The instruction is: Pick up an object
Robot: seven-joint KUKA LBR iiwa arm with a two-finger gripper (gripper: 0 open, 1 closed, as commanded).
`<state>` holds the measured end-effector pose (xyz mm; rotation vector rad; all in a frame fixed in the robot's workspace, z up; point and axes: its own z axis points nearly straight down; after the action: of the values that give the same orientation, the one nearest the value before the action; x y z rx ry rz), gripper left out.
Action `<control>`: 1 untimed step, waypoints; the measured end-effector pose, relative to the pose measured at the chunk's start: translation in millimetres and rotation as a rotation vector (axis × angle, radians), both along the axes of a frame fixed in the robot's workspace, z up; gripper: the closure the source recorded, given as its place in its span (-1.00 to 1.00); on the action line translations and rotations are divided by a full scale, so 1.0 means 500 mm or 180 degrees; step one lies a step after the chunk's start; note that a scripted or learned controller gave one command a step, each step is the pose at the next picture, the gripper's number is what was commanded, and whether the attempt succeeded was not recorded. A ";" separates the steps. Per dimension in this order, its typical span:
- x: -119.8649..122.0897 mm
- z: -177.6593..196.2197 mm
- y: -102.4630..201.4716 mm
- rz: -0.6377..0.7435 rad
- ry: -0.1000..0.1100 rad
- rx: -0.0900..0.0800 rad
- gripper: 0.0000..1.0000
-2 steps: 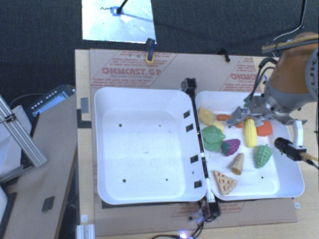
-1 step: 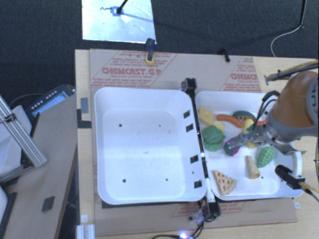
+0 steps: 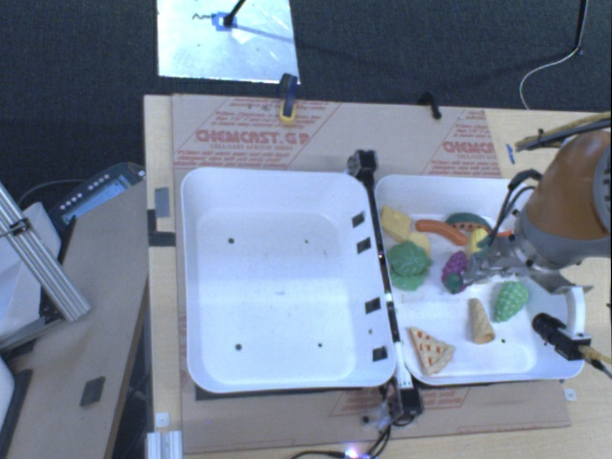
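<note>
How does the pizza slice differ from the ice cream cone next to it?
The pizza slice is a flat, wide triangle with a reddish top; the ice cream cone is a narrow, plain tan taper. The slice lies nearer the bin's front corner, the cone nearer the hand. Both are toy foods in the right bin.

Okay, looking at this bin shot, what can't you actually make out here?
- Gripper in the camera view: whether it grips anything; the arm's wrist hides it.
- Dark green toy: partly hidden under the arm, identity unclear.
- Purple grapes: contact with the gripper too blurred to judge.
- Arm: cut off by the right edge.
- Right bin: its far right wall is hidden by the arm.
</note>
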<state>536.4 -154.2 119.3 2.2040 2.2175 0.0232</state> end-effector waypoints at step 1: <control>-0.104 -0.060 0.061 -0.0017 0.0077 0.0008 1.00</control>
<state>484.6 -123.8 89.3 2.2234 2.2250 -0.0009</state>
